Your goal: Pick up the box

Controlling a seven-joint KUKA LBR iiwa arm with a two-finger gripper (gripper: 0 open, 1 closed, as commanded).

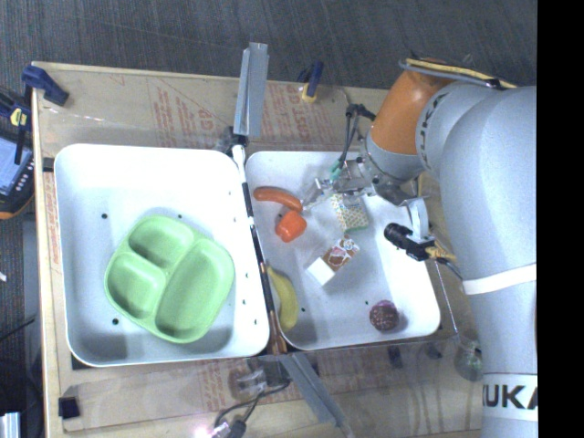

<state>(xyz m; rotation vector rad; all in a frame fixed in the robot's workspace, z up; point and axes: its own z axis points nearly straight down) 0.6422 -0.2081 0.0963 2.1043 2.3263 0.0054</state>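
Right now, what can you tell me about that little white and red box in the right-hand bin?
The small white cardboard-looking box with a red-brown printed end lies flat and askew near the middle of the right white bin. It looks closed and undamaged; its print is too small to read. Nothing visibly touches it: an orange carrot-like toy sits apart to its upper left, a yellow banana to its lower left.

Bright even overhead light, soft shadows, white bins slightly overexposed.

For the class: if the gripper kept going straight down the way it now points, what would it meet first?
Probably the small patterned packet lying just below the gripper on the right bin floor, not the box; depth is hard to judge.
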